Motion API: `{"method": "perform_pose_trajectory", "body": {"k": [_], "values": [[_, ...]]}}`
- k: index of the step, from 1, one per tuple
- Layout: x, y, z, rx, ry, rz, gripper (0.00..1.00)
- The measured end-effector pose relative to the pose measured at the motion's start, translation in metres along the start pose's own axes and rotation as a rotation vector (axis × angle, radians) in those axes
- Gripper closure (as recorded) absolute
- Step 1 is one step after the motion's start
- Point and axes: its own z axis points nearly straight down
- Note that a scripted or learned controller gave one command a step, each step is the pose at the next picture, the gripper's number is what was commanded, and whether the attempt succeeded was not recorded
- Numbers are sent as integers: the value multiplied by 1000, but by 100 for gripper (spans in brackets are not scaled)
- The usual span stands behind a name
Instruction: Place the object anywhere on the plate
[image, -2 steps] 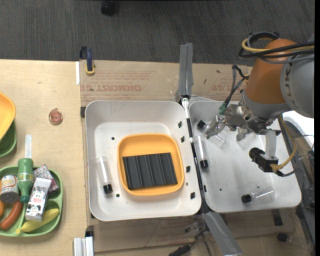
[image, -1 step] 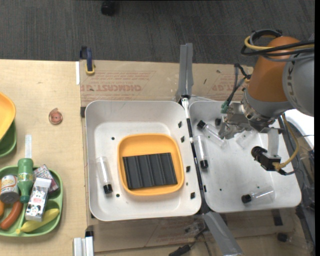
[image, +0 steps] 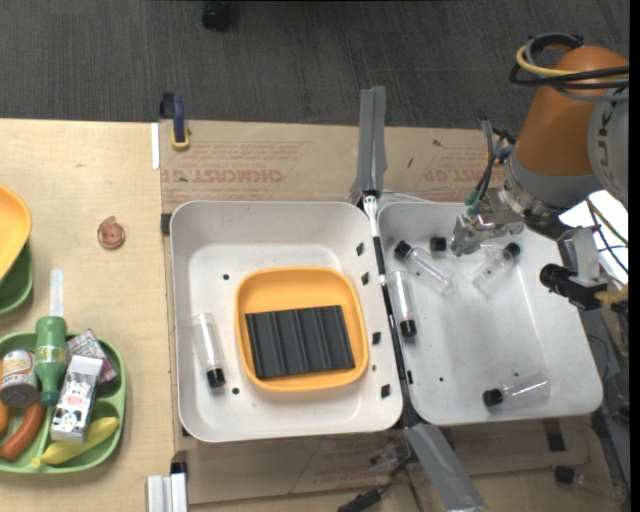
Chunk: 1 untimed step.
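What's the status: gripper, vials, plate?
Gripper low in right bin, among clear vials. Orange plate in left bin bears a black ridged block.

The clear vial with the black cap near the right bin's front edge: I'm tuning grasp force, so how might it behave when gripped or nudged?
The vial lies on its side, so it would probably roll. It looks clear and smooth, likely slippery and light.

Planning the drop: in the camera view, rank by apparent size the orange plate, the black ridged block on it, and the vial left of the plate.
1. orange plate
2. black ridged block
3. vial
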Motion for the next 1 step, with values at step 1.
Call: {"method": "perform_pose_trajectory", "body": {"k": [1], "values": [[-57,-1,-13,-2,-1,-246,100]]}}
